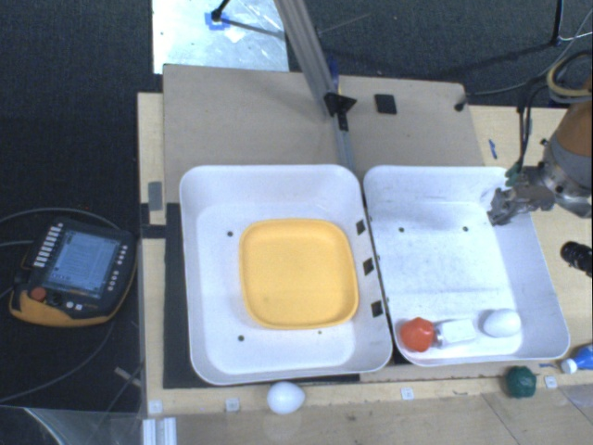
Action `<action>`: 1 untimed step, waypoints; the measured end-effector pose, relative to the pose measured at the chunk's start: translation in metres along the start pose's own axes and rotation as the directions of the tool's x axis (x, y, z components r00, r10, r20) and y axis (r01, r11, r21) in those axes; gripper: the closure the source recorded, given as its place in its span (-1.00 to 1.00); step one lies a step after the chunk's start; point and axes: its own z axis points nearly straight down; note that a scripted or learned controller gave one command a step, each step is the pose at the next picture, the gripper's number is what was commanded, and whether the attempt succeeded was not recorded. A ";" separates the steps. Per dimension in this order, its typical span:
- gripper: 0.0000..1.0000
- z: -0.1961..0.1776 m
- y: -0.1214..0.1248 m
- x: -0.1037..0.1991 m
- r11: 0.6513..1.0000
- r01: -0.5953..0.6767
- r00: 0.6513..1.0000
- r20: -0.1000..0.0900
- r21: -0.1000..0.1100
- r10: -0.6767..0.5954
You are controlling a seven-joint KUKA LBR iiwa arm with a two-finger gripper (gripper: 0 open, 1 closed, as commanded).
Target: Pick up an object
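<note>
Jaws' state could not be told; gripper (pixel 501 206) hung over right white bin (pixel 445 258) far-right edge. Small red rounded object (pixel 417 334), white oval object (pixel 501 323) lay along near wall.

A single fixed camera is mounted above the bench (pixel 278 119) and looks down at a slant. Its field takes in both white bins in full: the left bin (pixel 208 248) and the right bin (pixel 528 248) sit side by side across the middle of the frame. The far edge of the bench lies toward the top of the frame, the near edge toward the bottom. The camera stands well back (dark floor (pixel 74 82) is visible beyond the bench on the left and far sides). The arm (pixel 570 156) enters from the right edge.
</note>
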 end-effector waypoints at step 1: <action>1.00 -0.007 0.000 0.000 1.000 0.000 1.000 -0.001 0.004 0.000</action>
